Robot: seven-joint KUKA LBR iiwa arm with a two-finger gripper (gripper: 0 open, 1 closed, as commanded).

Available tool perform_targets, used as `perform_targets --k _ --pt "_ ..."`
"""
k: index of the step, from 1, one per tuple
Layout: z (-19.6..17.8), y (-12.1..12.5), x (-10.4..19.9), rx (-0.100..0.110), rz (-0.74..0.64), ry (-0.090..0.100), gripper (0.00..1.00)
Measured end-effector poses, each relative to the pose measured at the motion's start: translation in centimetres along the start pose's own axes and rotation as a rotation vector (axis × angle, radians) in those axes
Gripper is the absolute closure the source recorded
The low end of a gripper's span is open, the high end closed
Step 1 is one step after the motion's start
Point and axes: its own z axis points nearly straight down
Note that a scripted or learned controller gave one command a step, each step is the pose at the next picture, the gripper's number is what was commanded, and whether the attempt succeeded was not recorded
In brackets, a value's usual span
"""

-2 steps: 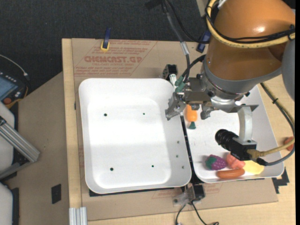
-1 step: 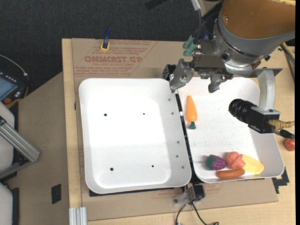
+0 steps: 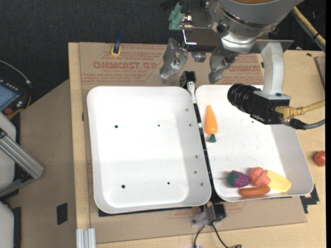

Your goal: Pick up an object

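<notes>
Carrot (image 3: 211, 119) lay in my right bin (image 3: 289, 154); gripper (image 3: 195, 68) hung above, fingers spread, grasping nothing.

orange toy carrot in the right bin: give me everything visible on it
The orange toy carrot looks like smooth moulded plastic, a tapered body with a small dark green stub at its near end. It lies flat on the floor of the right white bin, lengthwise front to back, close to the divide with the left white bin. Nothing touches it. The purple, pink, yellow and red toy foods sit apart near the front wall. The two-finger gripper hovers open beyond the bins' far edge.
</notes>
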Motion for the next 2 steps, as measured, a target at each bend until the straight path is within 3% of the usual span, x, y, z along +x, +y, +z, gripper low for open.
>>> perform_targets --k 1,2 --pt "0.5 0.0 2.8 0.007 0.005 -0.003 0.0" --pt "-0.6 0.1 2.7 0.003 0.006 -0.002 1.0"
